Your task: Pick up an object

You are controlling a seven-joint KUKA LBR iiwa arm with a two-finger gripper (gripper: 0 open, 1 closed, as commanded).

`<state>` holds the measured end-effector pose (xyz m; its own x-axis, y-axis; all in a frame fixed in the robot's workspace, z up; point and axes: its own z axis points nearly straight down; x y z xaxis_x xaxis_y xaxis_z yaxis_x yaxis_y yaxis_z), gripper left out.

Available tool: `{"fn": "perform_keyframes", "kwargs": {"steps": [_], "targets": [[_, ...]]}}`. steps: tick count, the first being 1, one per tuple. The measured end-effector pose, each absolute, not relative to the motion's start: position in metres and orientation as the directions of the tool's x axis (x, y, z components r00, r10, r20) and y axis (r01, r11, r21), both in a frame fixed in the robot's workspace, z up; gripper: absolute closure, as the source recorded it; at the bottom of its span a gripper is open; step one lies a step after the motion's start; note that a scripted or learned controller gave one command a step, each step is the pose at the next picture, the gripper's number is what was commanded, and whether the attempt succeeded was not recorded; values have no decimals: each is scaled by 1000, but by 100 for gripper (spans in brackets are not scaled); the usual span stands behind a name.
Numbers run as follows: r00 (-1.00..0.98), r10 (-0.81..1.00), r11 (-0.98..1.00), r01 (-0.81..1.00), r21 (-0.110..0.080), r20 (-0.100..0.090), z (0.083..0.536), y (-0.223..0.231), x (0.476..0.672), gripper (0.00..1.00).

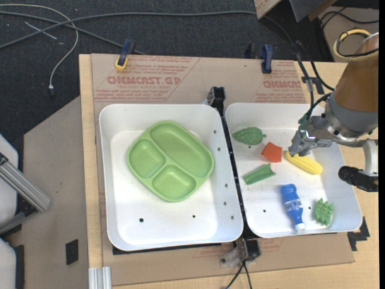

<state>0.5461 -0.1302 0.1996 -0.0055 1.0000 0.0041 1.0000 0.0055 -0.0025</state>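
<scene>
I note the end effector low in the right bin, just above the yellow corn beside the orange block; its grip state I cannot tell.

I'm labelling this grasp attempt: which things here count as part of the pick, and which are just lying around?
Part of the job:
gripper, low over the right bin
yellow corn, right beside it
orange block

Lying about:
green divided plate in the left bin
blue bottle
green pepper
leafy green toy
blue clamps
</scene>
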Motion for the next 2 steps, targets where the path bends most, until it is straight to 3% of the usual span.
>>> {"fn": "perform_keyframes", "kwargs": {"steps": [1,2], "targets": [[-7,1000,7,1000,-2,4,199,-74,554,100],[-7,1000,7,1000,-1,3,214,-15,545,100]]}}
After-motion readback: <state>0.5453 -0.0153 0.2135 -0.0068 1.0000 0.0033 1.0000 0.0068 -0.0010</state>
